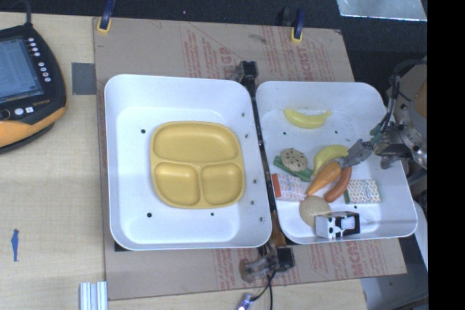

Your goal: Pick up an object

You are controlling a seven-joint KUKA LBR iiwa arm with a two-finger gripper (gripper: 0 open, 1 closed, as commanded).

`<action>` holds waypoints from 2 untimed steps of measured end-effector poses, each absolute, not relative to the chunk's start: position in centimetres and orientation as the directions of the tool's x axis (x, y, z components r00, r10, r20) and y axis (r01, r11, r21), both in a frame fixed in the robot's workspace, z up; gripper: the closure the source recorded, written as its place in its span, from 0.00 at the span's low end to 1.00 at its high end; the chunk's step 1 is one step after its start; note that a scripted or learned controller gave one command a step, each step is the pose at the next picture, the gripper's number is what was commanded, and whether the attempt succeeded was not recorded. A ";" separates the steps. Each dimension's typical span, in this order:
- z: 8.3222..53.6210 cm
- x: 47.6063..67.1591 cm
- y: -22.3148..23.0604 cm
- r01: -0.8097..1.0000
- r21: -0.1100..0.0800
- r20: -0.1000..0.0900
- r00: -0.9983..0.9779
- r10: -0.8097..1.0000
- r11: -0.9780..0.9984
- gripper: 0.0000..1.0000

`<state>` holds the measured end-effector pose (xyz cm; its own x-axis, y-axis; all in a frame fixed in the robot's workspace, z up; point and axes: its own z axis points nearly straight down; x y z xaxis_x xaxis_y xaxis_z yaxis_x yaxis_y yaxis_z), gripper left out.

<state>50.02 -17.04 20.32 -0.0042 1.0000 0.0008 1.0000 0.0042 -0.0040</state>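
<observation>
The right bin [363, 102] holds several small items. A yellow banana [306, 117] lies at the back. A speckled cookie [293, 159] rests on a green leaf. A yellow-green fruit [328, 154] sits beside an orange carrot [323, 178] and a red-orange sausage [338, 185]. Nearer the front are a pale bread roll [314, 207] and a black and white box [339, 225]. My gripper [359, 152] reaches in from the right, its tip just above the sausage's upper end and beside the fruit. Nothing is visibly held.
The left bin [131, 156] bears a yellow divided plate [197, 162]. Two flat printed cards [362, 191] lie on the right bin's floor. A tablet pendant [25, 87] sits on the bench at far left. Clamps [297, 25] hold the cardboard underlay.
</observation>
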 end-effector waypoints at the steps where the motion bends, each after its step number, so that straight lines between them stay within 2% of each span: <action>1: 10.8 58.2 -16.4 1.000 -0.007 -0.001 -0.006 1.000 0.006 0.00; 2: 9.1 54.3 -16.8 1.000 -0.005 -0.001 -0.007 1.000 0.007 0.00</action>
